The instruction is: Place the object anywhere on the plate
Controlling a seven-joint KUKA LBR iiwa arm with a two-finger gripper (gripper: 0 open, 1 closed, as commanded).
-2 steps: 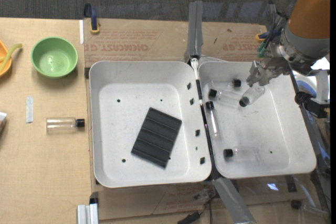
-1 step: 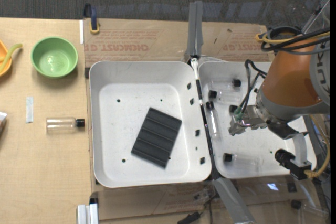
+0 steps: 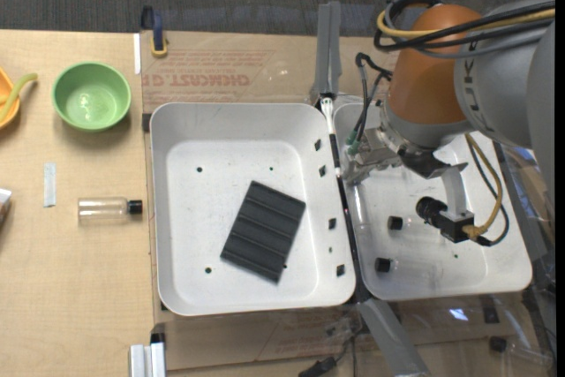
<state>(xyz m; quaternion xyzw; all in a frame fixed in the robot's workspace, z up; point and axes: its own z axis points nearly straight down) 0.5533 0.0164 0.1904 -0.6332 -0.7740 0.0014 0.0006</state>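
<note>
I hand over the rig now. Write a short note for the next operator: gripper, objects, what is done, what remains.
Gripper: low over the right bin's left edge, beside the divider; open or shut cannot be told.
Dark ridged slab: lies flat in the left bin, apart from the arm.
Done: no placement is visible.
Left: pick the object and set it on the plate.

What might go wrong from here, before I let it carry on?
1. The arm hangs over the right bin, while the dark ribbed slab lies in the left bin. Crossing over risks clipping the bin walls where they meet.
2. The slab lies flat on the bin floor, so a grasp may slip off it.
3. I see a green bowl and a clear bottle on the bench, but I cannot make out a plate to aim for.
</note>
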